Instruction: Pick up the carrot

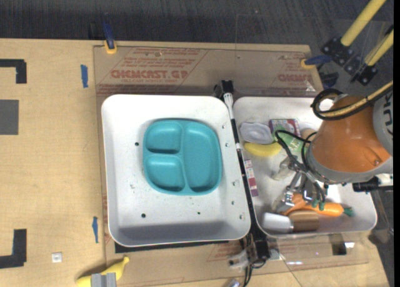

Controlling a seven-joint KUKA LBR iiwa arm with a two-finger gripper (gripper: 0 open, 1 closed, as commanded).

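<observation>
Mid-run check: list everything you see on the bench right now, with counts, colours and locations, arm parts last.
Bins: 2, white, side by side on the bench.
Divided plate: 1, teal, centre of the left bin.
Carrot: 1, orange with green top, near edge of the right bin, beside the gripper.
Banana: 1, yellow, far part of the right bin.
Brown block: 1, beside the carrot.
Clamp: 1, blue and orange, at the board's far edge.
Arm: 1, grey with orange band, over the right bin.
Gripper: 1, low in the right bin.

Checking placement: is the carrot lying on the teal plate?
No, the carrot lies in the right bin, apart from the teal plate.
</observation>
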